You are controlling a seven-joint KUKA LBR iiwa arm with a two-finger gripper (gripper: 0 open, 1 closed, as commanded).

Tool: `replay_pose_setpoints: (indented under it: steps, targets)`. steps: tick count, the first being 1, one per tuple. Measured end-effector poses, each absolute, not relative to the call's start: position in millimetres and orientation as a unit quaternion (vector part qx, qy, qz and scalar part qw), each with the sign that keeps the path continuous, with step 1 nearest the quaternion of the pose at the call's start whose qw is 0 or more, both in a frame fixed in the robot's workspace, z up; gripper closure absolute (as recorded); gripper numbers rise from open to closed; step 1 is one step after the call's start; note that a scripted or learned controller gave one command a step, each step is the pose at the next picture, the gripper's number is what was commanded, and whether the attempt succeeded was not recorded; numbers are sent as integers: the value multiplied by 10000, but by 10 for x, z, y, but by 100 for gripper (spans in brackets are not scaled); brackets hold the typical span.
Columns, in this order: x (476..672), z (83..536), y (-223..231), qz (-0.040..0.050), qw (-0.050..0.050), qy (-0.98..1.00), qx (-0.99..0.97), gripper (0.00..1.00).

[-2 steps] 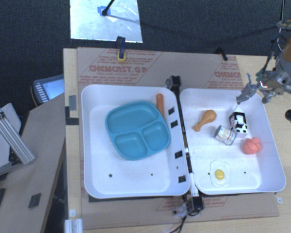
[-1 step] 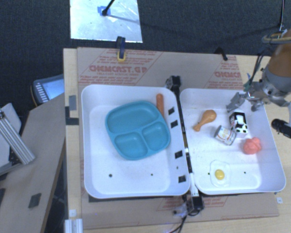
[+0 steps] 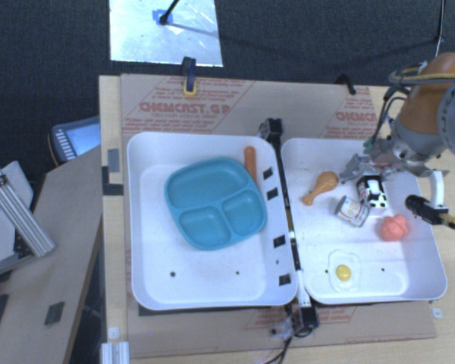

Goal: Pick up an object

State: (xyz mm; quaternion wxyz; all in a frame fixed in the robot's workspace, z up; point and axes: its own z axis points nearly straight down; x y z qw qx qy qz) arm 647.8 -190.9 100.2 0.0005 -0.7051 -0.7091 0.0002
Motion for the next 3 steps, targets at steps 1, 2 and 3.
replay_pose_setpoints:
  steps: [1,2,3]
  targets:
    - [6495,1146,-1919,-14,-28,-7095,-7047,100]
    - [6460,1696,-1829,-18,-28,-7090,-7052,100]
    - [6526,2342,-1848,-23,-41,-7092,-7050,100]
